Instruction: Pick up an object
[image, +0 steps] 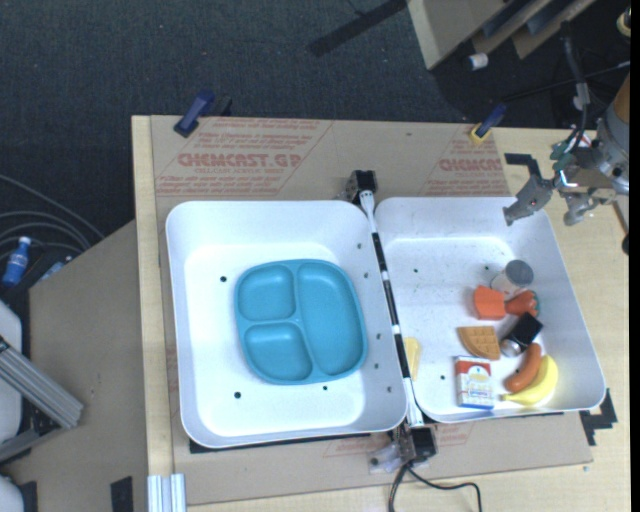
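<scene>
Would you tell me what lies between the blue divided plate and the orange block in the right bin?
In the camera view, the bins' black divider rail and bare white bin floor lie between the blue plate and the orange block.

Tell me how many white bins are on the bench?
2. The left bin holds a blue divided plate. The right bin holds small toy foods clustered toward its near right corner, including a banana. Nothing suggests another is hidden.
</scene>
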